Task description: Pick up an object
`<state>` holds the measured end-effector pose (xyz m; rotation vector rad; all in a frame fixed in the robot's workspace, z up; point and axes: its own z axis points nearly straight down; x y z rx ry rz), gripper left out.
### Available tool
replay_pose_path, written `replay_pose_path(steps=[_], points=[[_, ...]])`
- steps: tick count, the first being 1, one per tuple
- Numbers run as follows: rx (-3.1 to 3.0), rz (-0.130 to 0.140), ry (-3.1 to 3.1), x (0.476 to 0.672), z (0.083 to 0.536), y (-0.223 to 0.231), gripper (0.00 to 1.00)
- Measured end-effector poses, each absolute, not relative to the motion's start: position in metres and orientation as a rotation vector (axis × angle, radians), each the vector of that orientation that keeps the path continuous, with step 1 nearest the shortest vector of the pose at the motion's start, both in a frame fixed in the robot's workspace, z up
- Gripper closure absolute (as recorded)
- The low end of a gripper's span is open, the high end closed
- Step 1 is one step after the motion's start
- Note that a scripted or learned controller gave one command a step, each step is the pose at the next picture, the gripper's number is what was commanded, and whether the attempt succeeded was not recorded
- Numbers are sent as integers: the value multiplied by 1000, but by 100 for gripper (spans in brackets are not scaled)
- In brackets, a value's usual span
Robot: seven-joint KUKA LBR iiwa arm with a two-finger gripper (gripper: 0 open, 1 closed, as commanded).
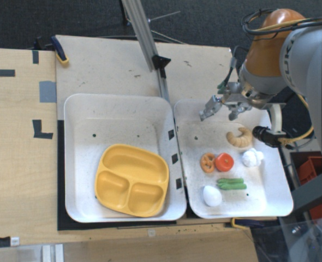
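The grey arm enters from the right, its orange band high at the upper right corner and its wrist bent down over the far end of the right bin (pixel 275 201). The gripper (pixel 222 111) hangs above that bin's bare floor with its two fingers spread apart and nothing between them. The toy foods lie nearer the camera in the same bin: a croissant (pixel 239 137) just below the gripper, a white round piece (pixel 251 158) beside it, a red tomato (pixel 224 162) touching an orange pretzel (pixel 207 162), a green bean pod (pixel 231 184) and a white egg (pixel 212 196). The left bin (pixel 79 146) holds a yellow divided tray (pixel 132 179). The arm's upper links are cut off at the right edge, and the white round piece is too small to identify. Both bins sit on the desk (pixel 19 162).
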<state>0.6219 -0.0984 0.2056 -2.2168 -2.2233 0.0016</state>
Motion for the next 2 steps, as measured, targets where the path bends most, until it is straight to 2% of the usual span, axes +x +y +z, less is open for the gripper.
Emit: replay_pose_path(steps=[1,2], points=[[-2217,1,-2223,622,206,-98,0],[-2216,8,-2221,626,160,-98,0]])
